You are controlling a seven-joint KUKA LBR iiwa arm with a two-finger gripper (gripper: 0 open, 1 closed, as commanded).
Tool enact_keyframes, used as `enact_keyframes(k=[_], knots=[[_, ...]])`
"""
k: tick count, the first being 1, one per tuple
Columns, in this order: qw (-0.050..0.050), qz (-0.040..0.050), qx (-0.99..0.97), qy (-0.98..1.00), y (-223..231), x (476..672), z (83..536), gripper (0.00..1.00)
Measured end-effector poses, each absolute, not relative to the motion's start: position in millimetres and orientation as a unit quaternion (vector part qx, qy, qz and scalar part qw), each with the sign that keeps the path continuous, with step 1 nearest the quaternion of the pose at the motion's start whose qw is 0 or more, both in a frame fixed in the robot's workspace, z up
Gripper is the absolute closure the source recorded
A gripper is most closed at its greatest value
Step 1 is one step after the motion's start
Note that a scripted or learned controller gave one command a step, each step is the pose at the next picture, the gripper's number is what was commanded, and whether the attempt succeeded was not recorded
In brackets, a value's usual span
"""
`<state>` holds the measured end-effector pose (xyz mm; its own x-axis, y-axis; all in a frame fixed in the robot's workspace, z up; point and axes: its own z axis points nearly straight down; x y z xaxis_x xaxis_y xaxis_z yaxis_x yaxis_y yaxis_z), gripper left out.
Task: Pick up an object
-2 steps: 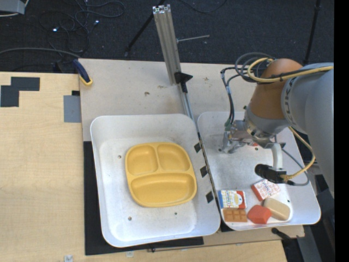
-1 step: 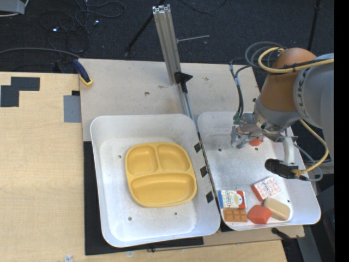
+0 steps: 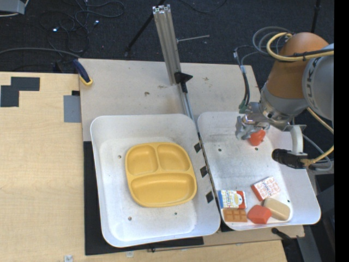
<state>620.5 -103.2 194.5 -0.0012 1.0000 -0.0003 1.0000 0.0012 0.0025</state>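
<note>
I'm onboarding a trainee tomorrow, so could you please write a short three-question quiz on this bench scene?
1. Fill in: over the right bin, a small red object shows just below the ___.
2. How many compartments does the yellow plate have? A two, B three, C five.
3. True or false: the yellow plate lies in the right bin.

Key: 1 end effector; 2 B; 3 false.

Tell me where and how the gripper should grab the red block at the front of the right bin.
Probably from straight above, fingers across the red block's upper-left and lower-right sides. The tan piece touches its right and the waffle tile sits close on its left, so side approaches look crowded.
</note>
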Motion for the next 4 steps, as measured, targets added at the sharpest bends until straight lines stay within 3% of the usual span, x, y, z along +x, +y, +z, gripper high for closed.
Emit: enact_keyframes(k=[1,4], knots=[[0.002,0.0014,0.707,0.708,-101.2,629.3,254.2,1.00],[-0.003,-0.0013,0.705,0.709,55.2,625.9,215.6,1.00]])
